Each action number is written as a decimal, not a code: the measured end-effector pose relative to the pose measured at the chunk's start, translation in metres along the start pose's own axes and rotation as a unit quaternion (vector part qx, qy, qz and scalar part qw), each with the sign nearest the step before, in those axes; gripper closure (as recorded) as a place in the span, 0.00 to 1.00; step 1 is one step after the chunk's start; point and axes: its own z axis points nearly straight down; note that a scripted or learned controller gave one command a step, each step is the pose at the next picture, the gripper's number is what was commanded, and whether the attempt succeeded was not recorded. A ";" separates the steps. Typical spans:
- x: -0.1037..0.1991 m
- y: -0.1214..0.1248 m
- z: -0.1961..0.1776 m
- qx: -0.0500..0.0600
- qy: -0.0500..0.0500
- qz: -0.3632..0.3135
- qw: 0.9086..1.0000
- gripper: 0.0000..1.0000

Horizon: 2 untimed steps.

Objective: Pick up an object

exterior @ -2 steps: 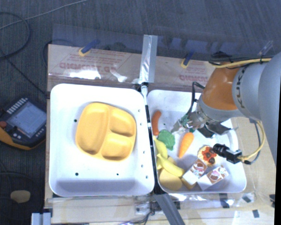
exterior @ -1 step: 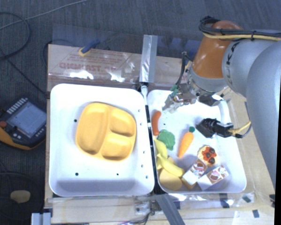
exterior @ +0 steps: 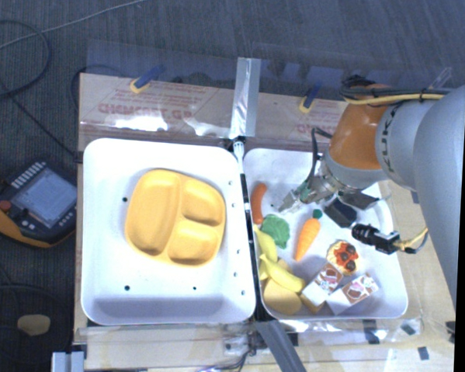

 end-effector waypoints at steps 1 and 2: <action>0.016 0.041 -0.092 0.005 0.003 -0.004 1.000 1.00; -0.033 0.033 -0.001 0.005 0.003 -0.078 0.997 1.00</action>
